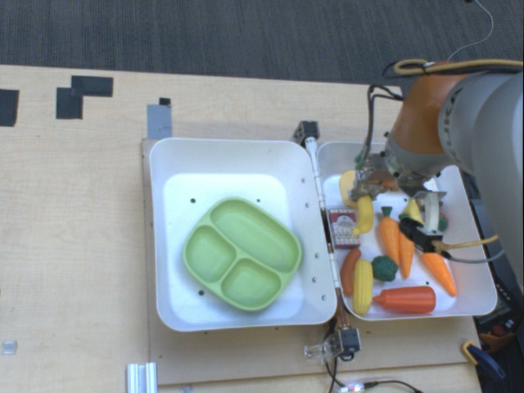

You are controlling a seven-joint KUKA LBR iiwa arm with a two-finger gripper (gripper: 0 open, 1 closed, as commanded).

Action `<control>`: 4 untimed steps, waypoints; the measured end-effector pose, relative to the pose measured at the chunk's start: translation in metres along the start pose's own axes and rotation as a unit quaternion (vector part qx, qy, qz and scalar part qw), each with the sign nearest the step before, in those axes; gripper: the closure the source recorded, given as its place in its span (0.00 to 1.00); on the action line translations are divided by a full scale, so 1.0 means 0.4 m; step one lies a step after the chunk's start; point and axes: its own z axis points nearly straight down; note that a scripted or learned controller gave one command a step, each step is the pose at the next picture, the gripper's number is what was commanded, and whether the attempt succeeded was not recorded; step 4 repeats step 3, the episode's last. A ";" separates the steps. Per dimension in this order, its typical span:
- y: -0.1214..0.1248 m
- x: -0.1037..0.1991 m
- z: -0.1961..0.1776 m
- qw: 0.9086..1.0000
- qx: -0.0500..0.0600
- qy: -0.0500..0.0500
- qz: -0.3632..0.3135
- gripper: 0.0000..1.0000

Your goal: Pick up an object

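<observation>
The right bin [483,297] holds several toy foods. Among them are a yellow banana [364,213], a small red-and-white box [343,226], an orange carrot [389,240], a second carrot [438,273], a green broccoli piece [383,267], a corn cob [362,278] and a red sausage-like piece [404,300]. My gripper [366,185] hangs low over the bin's far left part, just above the banana's upper end. Its body hides what lies right beneath it. I see nothing clearly lifted.
The left bin [164,244] holds a light green divided plate [241,254]. The divider between the bins [322,219] runs close to my gripper's left. The grey arm with its orange band [422,125] covers the right bin's far right corner. Cables [458,244] trail over the bin.
</observation>
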 end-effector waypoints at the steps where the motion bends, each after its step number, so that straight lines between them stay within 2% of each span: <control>1: 0.116 0.267 -0.214 1.000 0.004 0.001 0.000 1.00; 2: 0.115 0.444 -0.210 1.000 0.005 0.000 0.000 1.00; 3: -0.068 0.514 -0.224 1.000 0.007 0.000 -0.001 1.00; 4: -0.068 0.514 -0.224 1.000 0.007 0.000 -0.001 1.00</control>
